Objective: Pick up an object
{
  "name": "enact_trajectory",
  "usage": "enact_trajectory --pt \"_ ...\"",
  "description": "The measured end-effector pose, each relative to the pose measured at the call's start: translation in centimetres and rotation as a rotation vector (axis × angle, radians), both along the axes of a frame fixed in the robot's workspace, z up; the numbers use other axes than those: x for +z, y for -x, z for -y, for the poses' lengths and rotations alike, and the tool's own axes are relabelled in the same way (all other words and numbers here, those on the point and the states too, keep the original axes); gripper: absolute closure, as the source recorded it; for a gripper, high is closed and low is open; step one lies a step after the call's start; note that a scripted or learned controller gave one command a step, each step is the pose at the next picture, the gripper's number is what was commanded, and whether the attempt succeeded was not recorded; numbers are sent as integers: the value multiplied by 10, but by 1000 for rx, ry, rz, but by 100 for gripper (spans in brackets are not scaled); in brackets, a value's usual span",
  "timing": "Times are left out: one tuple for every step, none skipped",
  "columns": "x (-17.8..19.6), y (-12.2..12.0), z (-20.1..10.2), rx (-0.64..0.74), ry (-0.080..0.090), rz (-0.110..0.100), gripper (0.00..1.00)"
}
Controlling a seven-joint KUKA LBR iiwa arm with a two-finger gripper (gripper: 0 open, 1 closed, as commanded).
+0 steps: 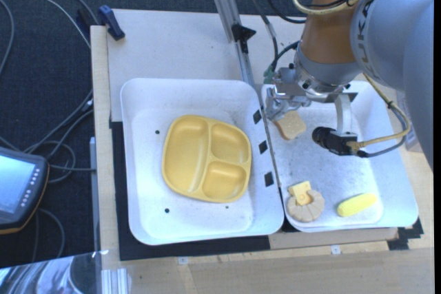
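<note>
My gripper point(281, 107) hangs over the far left part of the right bin point(386, 148), close to the wall between the bins. A tan bread-like slice point(291, 126) lies right under its tip, touching or nearly touching it; I cannot tell whether it is gripped. Near the front wall of the same bin sit a round tan piece with a yellow chunk on top point(304, 202) and a yellow corn-like piece point(357, 204).
A yellow divided plate point(207, 157) lies in the left bin point(138, 148). A metal pole point(227, 3) rises behind the bins. A black part on a cable point(332, 140) hangs beside the gripper. A blue clip point(111, 21) sits at the bench's far left corner.
</note>
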State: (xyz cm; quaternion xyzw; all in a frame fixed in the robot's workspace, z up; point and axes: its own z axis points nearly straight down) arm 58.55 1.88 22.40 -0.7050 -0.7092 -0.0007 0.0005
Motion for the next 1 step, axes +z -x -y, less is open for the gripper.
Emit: enact_trajectory --pt "11 -14 -45 0 -1 2 100"
